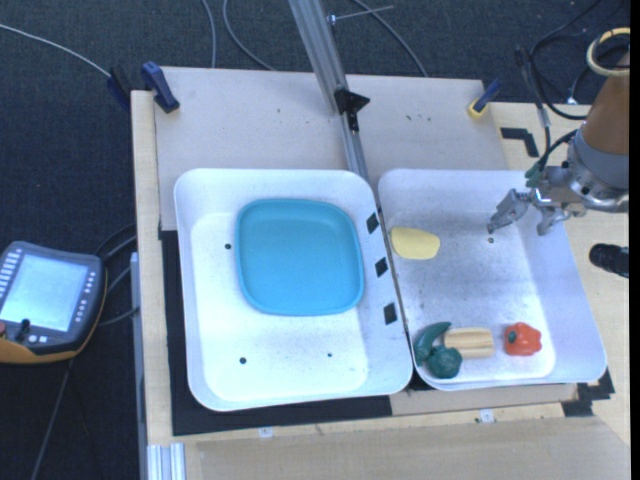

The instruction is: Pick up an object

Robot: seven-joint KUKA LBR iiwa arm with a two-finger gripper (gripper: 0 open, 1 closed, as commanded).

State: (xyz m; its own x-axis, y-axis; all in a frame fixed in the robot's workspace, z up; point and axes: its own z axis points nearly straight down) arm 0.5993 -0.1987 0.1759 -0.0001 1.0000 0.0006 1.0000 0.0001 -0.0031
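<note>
The right bin point(560, 298) holds a yellow piece point(414, 243) near its left wall. Along its front lie a green toy vegetable point(437, 349), a tan wooden block point(470, 342) and a red toy pepper point(521, 339). My gripper point(522, 216) hangs over the upper right part of this bin, its fingers spread and open, with nothing between them. It is well to the right of the yellow piece and above the red pepper.
The left bin point(200, 268) carries a blue square plate point(300, 256). A metal pole point(322, 48) slants down to the gap between the bins. A teach pendant point(45, 298) lies off the bench at the left. Blue and yellow clamps sit at the bench's back corners.
</note>
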